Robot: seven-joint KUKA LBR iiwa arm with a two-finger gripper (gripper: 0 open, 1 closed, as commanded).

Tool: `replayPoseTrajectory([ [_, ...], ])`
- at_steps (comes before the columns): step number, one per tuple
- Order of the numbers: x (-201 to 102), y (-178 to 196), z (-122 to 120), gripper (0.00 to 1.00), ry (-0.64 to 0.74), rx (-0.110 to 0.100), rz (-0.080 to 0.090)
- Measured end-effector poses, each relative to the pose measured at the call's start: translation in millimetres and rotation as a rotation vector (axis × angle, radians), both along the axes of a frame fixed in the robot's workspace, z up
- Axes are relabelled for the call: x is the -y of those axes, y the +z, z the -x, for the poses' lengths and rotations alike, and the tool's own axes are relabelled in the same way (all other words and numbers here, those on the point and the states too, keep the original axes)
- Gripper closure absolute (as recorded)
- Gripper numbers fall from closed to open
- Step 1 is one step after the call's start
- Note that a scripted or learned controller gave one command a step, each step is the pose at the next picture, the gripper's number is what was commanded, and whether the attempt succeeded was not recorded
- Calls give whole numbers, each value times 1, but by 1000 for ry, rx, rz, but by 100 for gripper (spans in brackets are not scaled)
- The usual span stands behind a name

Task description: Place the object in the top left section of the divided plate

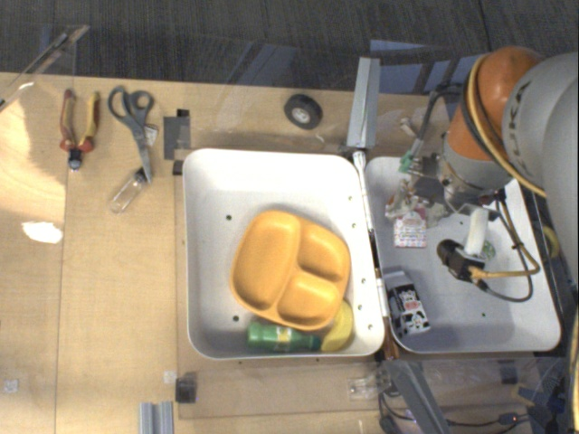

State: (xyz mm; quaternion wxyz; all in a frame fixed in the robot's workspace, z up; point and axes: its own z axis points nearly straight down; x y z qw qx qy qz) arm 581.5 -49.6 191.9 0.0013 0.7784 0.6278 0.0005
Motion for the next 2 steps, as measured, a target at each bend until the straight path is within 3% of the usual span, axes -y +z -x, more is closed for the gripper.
replayPoseTrajectory([
  [1, -75, -7, 12, 100, -83, 0, -3],
  [2, -75, -7, 12, 0, -83, 0, -2],
])
